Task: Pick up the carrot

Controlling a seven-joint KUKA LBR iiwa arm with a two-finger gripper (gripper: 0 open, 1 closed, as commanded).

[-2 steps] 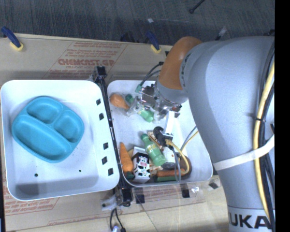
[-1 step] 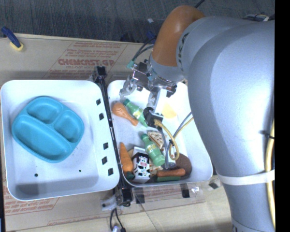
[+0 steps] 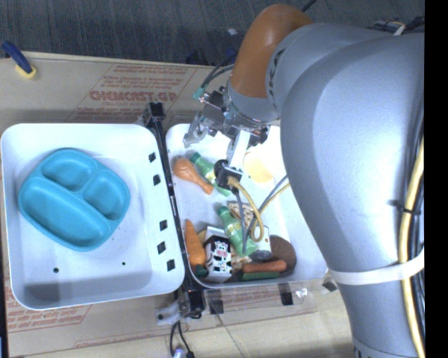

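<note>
Camera view puts the carrot (image 3: 194, 243) against the right bin's (image 3: 178, 136) left wall, at about seven o'clock in that bin, touching the black-and-white toy (image 3: 220, 256). The gripper (image 3: 225, 142) hovers toward twelve o'clock, well apart; whether it is spread or closed, I cannot tell. Risk: the wall blocks one side, and crowded toys get grabbed instead.

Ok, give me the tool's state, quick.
Tool: cannot be told from this view; it hangs over the right bin, nothing seen in its grip.
</note>
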